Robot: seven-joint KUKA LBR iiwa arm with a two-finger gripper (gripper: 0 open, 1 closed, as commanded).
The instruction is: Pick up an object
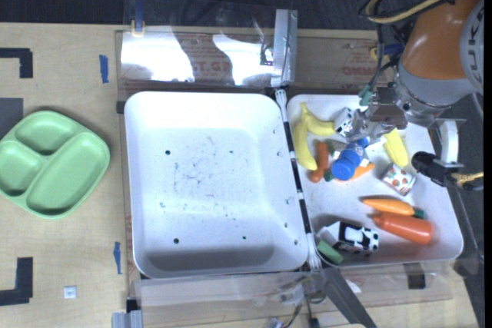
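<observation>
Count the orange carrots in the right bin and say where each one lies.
2. One carrot lies near the bin's front right, and a fatter carrot lies just in front of it, side by side. More may be hidden under the arm or the pile by the banana.

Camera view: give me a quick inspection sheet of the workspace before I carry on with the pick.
Surface: wooden bench bearing left bin and right bin.
Job's things: in the right bin, banana, blue bottle, carrot, orange bottle, black-and-white toy, dice.
Clutter: green divided plate left of the bins.
Grippers: gripper low over the right bin's pile.
Cables: yellow and black loops above the arm.
Surroundings: clear panel behind the left bin.
</observation>
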